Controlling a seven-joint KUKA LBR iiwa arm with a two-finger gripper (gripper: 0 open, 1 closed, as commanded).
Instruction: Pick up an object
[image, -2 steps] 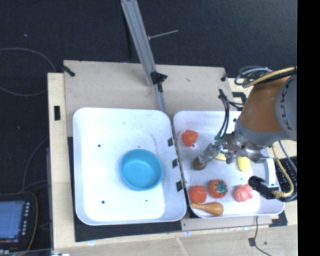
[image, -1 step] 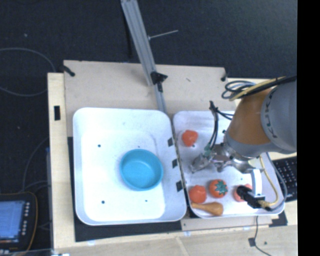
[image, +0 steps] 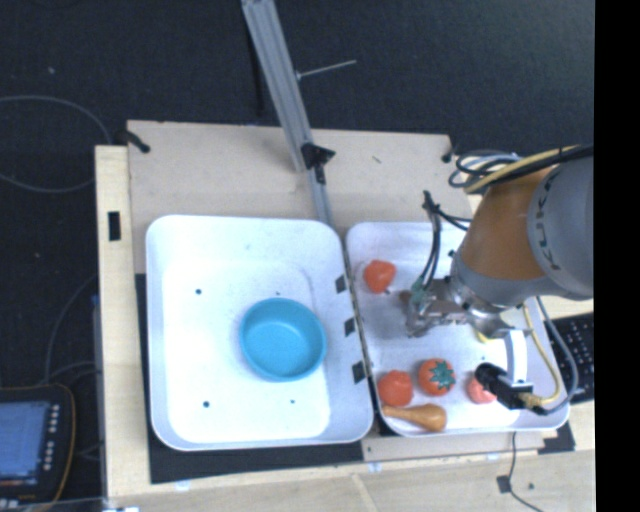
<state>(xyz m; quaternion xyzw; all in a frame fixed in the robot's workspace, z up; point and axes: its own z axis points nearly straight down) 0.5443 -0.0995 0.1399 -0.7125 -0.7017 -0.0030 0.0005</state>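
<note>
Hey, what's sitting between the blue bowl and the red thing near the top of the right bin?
Camera view: between the blue bowl and that red object lie bare white floor and the two bins' adjoining rims.

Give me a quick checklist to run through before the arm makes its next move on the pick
1. Gripper over the right bin: ok, it sits above the bin's middle.
2. Object between the fingers: cannot tell, the fingers are too small and dark to read.
3. Targets in the bin: ok, a red piece near the top left, a tomato, another red piece and a tan pear-shaped piece along the near side.
4. Gripper lined up on one target: not ok, it is apart from all of them.
5. Cables clear of the objects: ok.
6. Blue bowl out of the way: ok, it is in the left bin.
</note>
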